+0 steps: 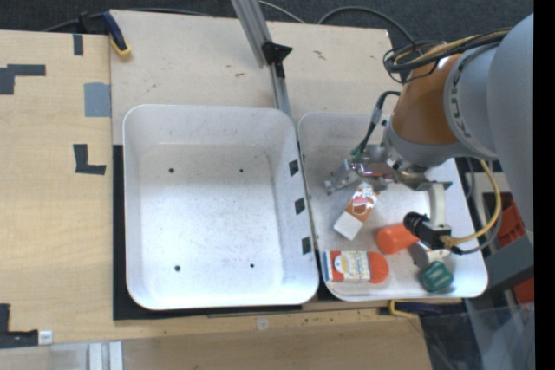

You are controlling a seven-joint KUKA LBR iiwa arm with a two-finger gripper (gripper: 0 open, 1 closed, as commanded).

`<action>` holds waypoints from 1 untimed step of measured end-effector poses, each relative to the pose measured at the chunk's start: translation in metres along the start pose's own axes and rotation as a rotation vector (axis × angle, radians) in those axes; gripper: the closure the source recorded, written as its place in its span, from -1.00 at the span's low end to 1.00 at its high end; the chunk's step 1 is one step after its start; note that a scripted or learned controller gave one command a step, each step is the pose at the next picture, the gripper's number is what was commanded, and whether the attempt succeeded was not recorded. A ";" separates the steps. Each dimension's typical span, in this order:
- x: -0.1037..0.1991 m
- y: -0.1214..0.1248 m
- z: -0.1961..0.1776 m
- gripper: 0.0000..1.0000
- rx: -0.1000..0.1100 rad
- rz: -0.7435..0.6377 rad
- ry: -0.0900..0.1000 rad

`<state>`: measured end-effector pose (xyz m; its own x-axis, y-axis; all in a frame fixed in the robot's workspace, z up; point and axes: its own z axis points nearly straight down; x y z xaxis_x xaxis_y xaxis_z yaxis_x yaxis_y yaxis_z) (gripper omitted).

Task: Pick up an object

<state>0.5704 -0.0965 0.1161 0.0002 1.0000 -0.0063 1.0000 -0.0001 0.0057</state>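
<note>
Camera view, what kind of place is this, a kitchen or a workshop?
Most likely a robotics lab bench set up for grasping trials. A robot arm reaches over two white bins on a plywood bench, and the right bin holds small mixed items such as an orange block.

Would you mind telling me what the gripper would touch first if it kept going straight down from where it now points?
Probably the small orange-and-white bottle, which lies just below the gripper in the right bin. Depth is hard to judge from this slanted view, so it might meet the bin floor beside it instead.

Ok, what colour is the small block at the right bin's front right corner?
Dark green: the small green block shows best in the camera view.
</note>
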 end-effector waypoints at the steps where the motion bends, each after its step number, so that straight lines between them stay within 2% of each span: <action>1: 0.003 0.002 -0.013 1.00 -0.005 -0.003 0.005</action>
<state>0.5722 -0.0937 0.1293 -0.0030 1.0000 -0.0018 0.9999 0.0031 0.0102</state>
